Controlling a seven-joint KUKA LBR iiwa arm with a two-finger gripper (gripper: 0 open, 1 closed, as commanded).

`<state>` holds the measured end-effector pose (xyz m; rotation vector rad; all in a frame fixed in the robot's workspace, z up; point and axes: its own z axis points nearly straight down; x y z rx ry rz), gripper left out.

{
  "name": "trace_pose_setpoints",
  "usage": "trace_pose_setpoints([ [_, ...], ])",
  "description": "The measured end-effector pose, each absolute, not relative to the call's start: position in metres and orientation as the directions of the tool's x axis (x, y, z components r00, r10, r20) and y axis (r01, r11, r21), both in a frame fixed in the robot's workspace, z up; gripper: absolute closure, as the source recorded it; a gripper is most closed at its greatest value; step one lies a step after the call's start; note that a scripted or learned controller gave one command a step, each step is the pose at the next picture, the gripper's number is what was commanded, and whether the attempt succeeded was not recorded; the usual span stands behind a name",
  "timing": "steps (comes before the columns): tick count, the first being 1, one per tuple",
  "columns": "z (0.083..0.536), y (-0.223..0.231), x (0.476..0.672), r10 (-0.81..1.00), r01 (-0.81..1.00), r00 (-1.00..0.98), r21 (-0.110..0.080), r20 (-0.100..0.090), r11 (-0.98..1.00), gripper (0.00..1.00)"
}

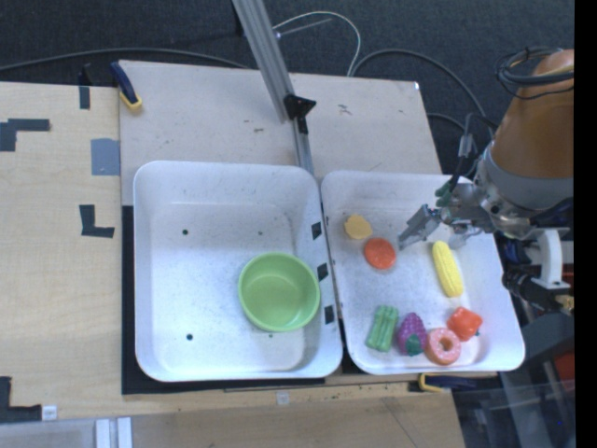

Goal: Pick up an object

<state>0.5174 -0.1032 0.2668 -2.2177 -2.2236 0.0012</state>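
Arm (532, 147) is reaching in from the right, the hand (422, 229) hanging over the upper part of the right bin (508, 343); its dark fingers (413, 232) are looking spread apart, though the view is blurred there and it is hard to be sure, and nothing is sitting between them. Just left of and below the hand, an orange-red round piece (379, 254), perhaps a tomato, is lying on the bin floor, with a small yellow lemon-like piece (357, 227) just beside it, up and to the left. A yellow corn cob (448, 268) is lying lengthwise right of the hand, apart from it. Along the bin's near edge, a green ridged vegetable (381, 329), a purple grape bunch (410, 331), a pink-frosted doughnut (442, 346) and a small red-orange piece (465, 323) are crowding together, touching or nearly so. In the left bin (154, 250), a green bowl (278, 292) is sitting upright near the right wall. Both bins are resting side by side on the tabletop (56, 250), and a grey metal pole (266, 45) is slanting in from the top.
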Motion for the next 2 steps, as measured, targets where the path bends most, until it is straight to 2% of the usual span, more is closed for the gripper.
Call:
trace_pose_setpoints([
  [1, 0.267, -0.103, 0.517, 1.0, 1.0, -0.002, -0.001, 0.0, 0.002, 0.0],
  [2, 0.209, -0.099, 0.526, 1.0, 1.0, -0.001, -0.007, 0.001, 0.001, 0.0],
])
